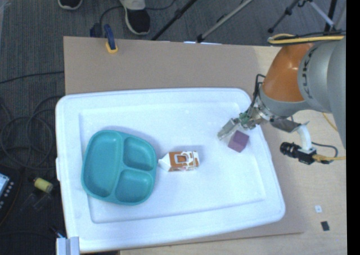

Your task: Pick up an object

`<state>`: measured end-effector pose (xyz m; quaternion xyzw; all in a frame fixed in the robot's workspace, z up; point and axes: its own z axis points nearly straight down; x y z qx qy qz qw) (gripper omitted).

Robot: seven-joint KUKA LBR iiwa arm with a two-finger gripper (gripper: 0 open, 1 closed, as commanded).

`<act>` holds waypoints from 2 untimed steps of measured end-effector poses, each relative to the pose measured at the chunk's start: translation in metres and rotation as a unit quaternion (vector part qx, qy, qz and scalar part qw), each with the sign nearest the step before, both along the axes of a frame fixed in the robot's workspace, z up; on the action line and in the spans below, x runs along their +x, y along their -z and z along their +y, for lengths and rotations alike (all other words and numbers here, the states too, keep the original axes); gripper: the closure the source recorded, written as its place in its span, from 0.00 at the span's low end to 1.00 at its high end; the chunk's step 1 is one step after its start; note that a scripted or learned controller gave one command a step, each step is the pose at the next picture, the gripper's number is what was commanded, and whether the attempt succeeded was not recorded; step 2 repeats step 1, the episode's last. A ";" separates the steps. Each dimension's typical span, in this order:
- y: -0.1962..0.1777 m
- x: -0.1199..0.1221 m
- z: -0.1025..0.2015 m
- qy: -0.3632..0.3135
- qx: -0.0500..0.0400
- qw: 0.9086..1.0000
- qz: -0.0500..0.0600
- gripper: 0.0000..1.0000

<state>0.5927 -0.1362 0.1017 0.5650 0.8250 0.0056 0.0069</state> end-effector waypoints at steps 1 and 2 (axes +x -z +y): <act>0.007 -0.006 -0.005 -0.011 0.001 1.000 -0.004 0.00; 0.007 -0.006 -0.005 -0.011 0.001 1.000 -0.004 0.00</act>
